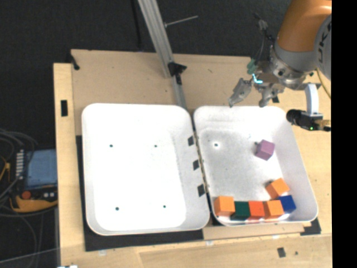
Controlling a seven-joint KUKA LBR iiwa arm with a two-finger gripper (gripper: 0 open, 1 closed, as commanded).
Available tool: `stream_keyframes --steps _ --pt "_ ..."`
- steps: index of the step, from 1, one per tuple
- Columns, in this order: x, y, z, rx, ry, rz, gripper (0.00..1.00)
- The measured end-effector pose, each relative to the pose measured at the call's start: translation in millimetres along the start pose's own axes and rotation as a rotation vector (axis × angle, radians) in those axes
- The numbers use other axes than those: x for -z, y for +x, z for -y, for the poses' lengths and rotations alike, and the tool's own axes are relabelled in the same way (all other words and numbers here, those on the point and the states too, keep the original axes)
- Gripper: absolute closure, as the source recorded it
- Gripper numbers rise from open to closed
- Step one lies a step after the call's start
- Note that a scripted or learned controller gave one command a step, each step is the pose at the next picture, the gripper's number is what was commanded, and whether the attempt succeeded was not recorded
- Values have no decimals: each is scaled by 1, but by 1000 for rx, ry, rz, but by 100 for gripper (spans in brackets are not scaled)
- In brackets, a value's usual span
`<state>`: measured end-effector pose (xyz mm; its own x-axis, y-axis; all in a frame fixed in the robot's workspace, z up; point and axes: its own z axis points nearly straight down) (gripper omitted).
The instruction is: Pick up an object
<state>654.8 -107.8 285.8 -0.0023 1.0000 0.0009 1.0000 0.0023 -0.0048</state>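
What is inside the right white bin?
The right bin holds a purple block alone mid-floor, plus orange, green, and blue blocks crowded along its near edge. Anything beneath those cannot be seen.

Looking down under bright, even overhead lighting. Glaring strongly off the two white bins: the left bin [136, 166] washing out to near pure white, its floor losing all texture apart from four small dark dots. Showing fine grey speckle on the right bin [223, 166], just beside the left bin. Casting only soft, short shadows under the coloured blocks [254, 207] along the right bin's near wall. Falling off to deep black around the bench [111, 74], beyond the left bin's far side, swallowing detail there. Appearing slightly soft and grainy throughout, edges blurring a little. Bending no straight lines noticeably near the frame's edges.
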Motion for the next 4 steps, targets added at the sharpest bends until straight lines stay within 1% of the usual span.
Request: stream_keyframes --steps 1,2,3,4 --pt "3 0 -1 1 -5 2 0" --pt "-53 -12 0 -5 0 3 0" --pt "-105 -16 11 -5 1 3 0" --pt "-157 -14 21 -6 0 3 0"
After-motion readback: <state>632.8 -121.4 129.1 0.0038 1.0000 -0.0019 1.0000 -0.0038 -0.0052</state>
